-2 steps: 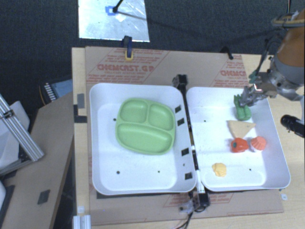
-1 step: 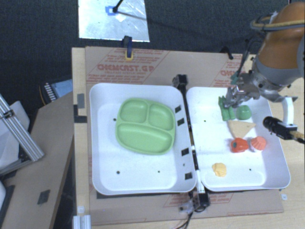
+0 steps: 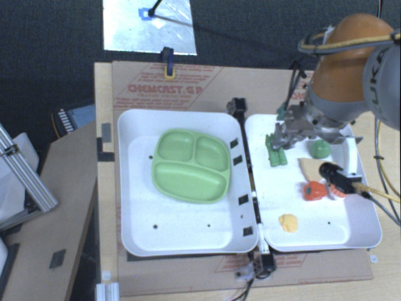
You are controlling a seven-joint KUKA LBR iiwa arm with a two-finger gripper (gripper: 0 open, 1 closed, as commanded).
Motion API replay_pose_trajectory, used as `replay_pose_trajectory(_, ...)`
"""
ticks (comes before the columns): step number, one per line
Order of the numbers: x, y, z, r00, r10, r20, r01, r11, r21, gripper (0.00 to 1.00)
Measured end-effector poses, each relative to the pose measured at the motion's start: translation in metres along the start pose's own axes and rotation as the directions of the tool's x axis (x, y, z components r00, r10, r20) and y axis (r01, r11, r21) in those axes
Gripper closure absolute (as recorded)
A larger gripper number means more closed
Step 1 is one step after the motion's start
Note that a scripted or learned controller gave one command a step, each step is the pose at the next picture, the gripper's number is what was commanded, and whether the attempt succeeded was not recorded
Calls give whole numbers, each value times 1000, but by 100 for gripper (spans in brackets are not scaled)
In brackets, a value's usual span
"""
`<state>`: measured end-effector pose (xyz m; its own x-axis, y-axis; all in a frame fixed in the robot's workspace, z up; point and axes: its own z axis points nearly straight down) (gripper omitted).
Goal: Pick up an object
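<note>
The robot arm (image 3: 351,74) hangs low over the right bin (image 3: 360,231), its jaws at a green stick (image 3: 276,152); their state cannot be told.

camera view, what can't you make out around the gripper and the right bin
- Gripper: too blurred to tell whether it grips the green block.
- Right bin: its back edge is hidden by the arm.
- Green lump: partly covered by the arm.
- Orange thing: too small to identify.
</note>
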<state>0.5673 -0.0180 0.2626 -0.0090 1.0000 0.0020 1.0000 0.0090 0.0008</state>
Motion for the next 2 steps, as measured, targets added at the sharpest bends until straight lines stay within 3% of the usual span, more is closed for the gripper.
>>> replay_pose_trajectory(2, 99, -29, 30, 1000, -1, -1, 1, 1000, 2, 100)
